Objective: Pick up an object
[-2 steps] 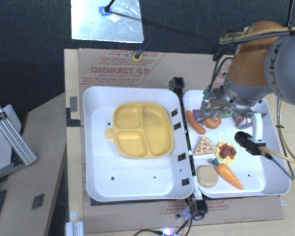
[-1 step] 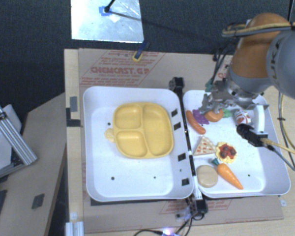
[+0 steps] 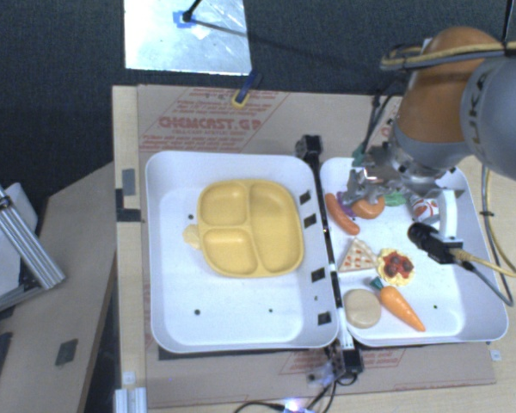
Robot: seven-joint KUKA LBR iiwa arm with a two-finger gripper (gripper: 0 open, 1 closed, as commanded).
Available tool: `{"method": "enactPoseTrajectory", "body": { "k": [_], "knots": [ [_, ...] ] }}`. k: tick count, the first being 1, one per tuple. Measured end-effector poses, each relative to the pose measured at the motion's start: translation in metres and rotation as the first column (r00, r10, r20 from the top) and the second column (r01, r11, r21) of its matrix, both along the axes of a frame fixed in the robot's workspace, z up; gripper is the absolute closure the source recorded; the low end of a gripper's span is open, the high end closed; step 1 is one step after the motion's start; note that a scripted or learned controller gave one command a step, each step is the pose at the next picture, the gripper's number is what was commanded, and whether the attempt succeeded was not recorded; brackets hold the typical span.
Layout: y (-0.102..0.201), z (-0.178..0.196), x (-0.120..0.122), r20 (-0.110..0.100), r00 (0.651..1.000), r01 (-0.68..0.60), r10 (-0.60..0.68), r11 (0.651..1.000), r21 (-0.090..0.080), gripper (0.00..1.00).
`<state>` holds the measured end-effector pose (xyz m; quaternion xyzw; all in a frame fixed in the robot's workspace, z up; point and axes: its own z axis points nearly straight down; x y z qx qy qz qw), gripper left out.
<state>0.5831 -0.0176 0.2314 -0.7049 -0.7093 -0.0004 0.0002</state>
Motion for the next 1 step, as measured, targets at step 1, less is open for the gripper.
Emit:
{"method": "enactPoseTrajectory", "body": {
  "k": [1],
  "knots": [
    [-0.0066, -0.0178, 0.0035, -0.001, 1.000, 0.005, -0.005, 1.000, -0.002, 1.00]
  ]
}}
